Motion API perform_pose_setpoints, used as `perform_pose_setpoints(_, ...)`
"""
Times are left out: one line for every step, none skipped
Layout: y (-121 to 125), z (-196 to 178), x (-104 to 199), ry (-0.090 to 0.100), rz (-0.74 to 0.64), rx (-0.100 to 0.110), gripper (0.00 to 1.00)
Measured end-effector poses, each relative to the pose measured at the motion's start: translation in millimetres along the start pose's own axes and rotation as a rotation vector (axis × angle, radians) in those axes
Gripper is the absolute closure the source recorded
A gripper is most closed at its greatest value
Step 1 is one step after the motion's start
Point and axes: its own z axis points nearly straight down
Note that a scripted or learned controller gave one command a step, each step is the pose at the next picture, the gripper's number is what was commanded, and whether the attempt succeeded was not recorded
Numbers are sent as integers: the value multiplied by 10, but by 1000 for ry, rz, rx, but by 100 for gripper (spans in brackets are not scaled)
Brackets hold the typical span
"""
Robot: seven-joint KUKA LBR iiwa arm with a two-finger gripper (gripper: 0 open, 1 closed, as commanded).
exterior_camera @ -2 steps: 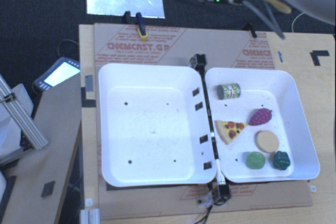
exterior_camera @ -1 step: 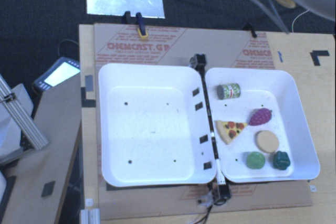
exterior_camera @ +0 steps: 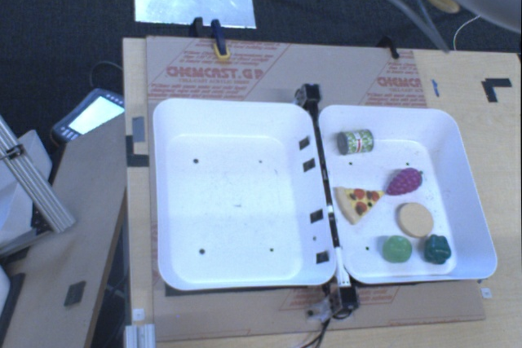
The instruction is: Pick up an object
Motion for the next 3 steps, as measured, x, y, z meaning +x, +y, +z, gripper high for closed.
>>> perform_pose_setpoints(0,-117,3,1,-3,-3,100)
perform_pose_setpoints(0,-113,3,1,-4,-2,0)
perform_pose_setpoints(1,-228,7,2,-7,-5,100)
